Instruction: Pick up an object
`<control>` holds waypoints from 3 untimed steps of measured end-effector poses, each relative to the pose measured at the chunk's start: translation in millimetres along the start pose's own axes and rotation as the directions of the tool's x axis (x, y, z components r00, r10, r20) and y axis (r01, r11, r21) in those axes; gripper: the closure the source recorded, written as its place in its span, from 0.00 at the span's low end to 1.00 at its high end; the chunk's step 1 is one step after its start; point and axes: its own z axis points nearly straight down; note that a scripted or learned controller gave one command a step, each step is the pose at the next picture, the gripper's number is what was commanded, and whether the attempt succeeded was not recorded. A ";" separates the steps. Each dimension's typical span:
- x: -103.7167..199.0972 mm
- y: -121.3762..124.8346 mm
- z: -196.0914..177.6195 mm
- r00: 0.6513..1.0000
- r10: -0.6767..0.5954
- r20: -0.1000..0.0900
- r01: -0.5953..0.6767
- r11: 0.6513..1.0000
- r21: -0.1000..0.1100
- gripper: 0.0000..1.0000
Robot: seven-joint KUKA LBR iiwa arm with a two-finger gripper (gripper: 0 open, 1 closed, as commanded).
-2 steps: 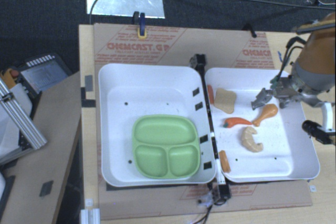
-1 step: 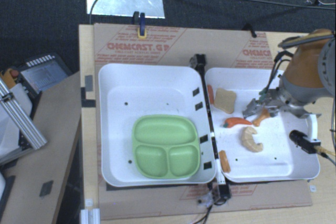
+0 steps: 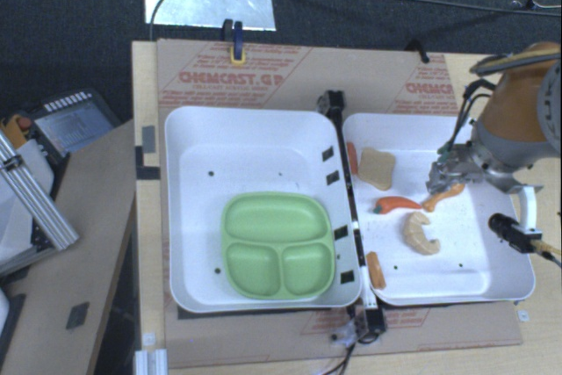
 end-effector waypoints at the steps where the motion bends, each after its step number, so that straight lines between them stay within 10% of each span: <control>1: 5.0 1.9 -63.5 1.000 -0.003 0.001 0.003 1.000 -0.006 1.00; 3: 55.5 19.9 -123.9 1.000 -0.007 -0.002 0.007 1.000 -0.001 1.00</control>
